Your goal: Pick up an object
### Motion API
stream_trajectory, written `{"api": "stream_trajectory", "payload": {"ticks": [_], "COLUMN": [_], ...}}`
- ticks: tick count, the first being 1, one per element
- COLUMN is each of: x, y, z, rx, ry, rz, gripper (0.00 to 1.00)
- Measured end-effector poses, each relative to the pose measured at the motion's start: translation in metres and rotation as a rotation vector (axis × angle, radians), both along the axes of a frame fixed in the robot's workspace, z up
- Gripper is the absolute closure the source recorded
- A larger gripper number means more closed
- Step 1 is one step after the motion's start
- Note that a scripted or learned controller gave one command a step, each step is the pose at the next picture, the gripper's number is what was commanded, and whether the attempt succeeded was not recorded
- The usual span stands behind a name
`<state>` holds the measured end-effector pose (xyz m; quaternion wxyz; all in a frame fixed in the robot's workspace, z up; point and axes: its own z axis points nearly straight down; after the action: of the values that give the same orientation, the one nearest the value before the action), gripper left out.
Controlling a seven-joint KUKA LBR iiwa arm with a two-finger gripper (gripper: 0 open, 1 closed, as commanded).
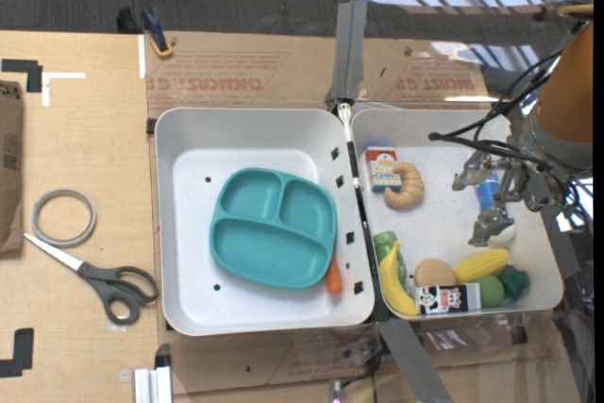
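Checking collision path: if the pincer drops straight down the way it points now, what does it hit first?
Probably the yellow corn cob just below the pincer, or bare floor of the right bin beside it. Depth is hard to judge from this slanted view.

In the left bin (179, 203) lies a teal plate (274, 227), and in the right bin (444, 137) the gripper (491, 203) hangs over a banana (394, 280), a croissant (406, 184) and corn (481, 264).

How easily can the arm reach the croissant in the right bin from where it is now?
Probably easily: the croissant lies open from above, touching just the small carton on its left, and the gripper hangs over the same bin.
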<state>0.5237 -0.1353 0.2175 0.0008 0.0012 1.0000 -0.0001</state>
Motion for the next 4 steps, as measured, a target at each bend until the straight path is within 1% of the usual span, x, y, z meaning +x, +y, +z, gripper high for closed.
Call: {"api": "stream_trajectory", "payload": {"ticks": [1, 2, 3, 4], "x": [0.06, -0.039, 0.097, -0.017], "y": [-0.041, 0.02, -0.003, -0.012], "z": [-0.125, -0.121, -0.107, -0.126], "rx": [-0.001, 0.0, 0.0, 0.0], "ry": [-0.003, -0.022, -0.004, 0.0], "rz": [-0.234, -0.236, -0.309, -0.418], "gripper": [0.0, 0.0, 0.0, 0.0]}}
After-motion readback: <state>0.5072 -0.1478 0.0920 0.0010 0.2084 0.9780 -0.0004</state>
